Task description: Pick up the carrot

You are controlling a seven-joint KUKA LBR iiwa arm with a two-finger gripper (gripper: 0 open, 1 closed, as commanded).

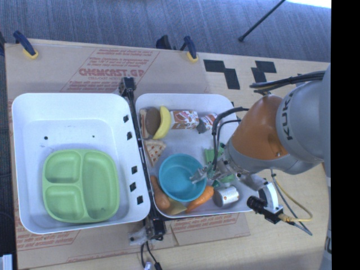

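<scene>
We are seeing the carrot lying just below the blue bowl, touching its rim. The gripper is hovering right of the bowl; we cannot tell its state. We judge the carrot light, stiff, slippery; grasp mid-body.

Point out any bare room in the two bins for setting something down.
Left bin: bare floor behind the green tray, toward the far wall. Right bin: crowded, with banana, blue bowl, carrot and the end effector over them.
</scene>
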